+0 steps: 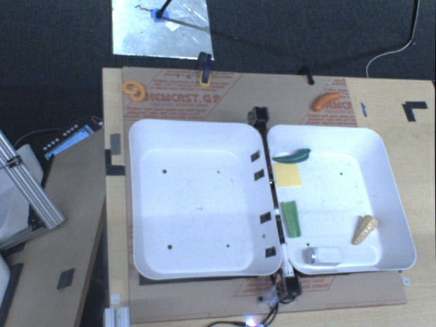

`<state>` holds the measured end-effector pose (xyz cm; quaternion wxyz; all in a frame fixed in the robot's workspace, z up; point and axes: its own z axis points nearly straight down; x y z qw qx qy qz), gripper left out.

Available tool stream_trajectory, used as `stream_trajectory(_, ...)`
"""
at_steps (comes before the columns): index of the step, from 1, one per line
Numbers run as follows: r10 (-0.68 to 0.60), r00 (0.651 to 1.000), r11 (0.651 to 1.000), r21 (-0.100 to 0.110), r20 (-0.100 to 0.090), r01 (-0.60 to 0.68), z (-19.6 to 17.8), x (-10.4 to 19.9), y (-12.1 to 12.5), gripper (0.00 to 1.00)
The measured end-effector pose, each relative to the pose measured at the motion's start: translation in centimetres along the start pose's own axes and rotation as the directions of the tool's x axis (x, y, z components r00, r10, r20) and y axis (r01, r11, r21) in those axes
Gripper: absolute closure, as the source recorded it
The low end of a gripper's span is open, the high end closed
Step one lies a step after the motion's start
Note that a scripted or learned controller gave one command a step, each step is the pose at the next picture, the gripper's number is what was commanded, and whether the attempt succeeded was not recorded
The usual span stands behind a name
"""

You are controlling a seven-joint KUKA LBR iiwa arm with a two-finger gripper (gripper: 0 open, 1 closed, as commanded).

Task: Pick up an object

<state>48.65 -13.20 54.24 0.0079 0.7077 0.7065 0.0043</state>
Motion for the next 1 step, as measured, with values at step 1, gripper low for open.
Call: stream_trajectory(1,0.003,1.000,1.000,0.014,-0.001,-0.003,0.80,-7.83,0.59,1.00)
